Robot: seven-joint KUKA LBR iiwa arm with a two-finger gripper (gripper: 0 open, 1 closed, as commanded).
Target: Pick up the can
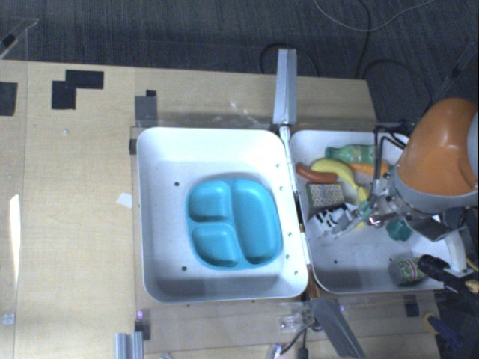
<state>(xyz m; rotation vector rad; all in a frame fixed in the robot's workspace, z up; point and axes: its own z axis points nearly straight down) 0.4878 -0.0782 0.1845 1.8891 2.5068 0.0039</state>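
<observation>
The can [406, 271] lies on its side near the front right corner of the right bin [352, 275]; it is small, with a dull green and grey label. My gripper [346, 223] hangs low over the middle of that bin, pointing left, well to the left of the can and apart from it. The orange-banded wrist [441, 155] covers the bin's right side. Nothing can be seen held in the gripper.
The right bin's back holds a banana [338, 170], a red sausage [316, 175], a green bottle [352, 153] and a speckled block [325, 194]. A teal piece [399, 229] sits by the wrist. A blue divided plate [233, 223] lies in the left bin [161, 200].
</observation>
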